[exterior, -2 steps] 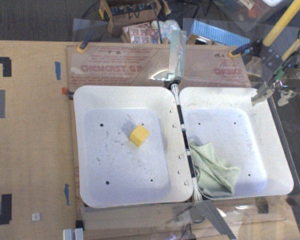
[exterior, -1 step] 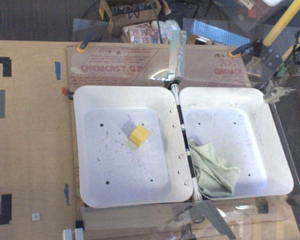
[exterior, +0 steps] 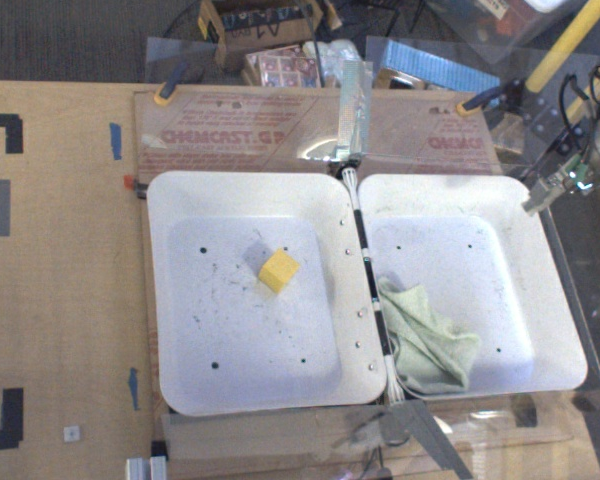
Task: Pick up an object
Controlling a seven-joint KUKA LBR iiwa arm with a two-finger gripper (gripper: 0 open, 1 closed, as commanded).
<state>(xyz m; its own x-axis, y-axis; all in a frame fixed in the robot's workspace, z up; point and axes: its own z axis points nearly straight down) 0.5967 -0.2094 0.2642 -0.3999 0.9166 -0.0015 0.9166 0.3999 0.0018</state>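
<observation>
The pincer [exterior: 540,196] sat at the far right of the camera view, just off the upper right corner of the right bin [exterior: 520,258], with only a small grey tip of it visible against cluttered wiring. Whether it stood open or closed could not be told, and nothing could be seen in its hold.

Well away from the pincer, across the divider, a small yellow block [exterior: 278,270] lay on the floor of the left bin [exterior: 180,268]. It rested near the middle, slightly turned, apart from every wall. That spot probably suited a program-driven grasp: open floor lay on all sides, so a descent from above would likely meet no rim.

Nearer the pincer, below and to its left in the view, a crumpled pale green cloth [exterior: 428,336] lay bunched in the lower left part of the right bin. It pressed against the divider ridge [exterior: 365,268] and the near wall, apparently slumped there in loose folds. Being the closer object, it seemed the easier reach, though the rim and ridge beside it left little room on two sides.

The upper half of the right bin offered free floor directly beside the pincer. No pick looked to have begun.
</observation>
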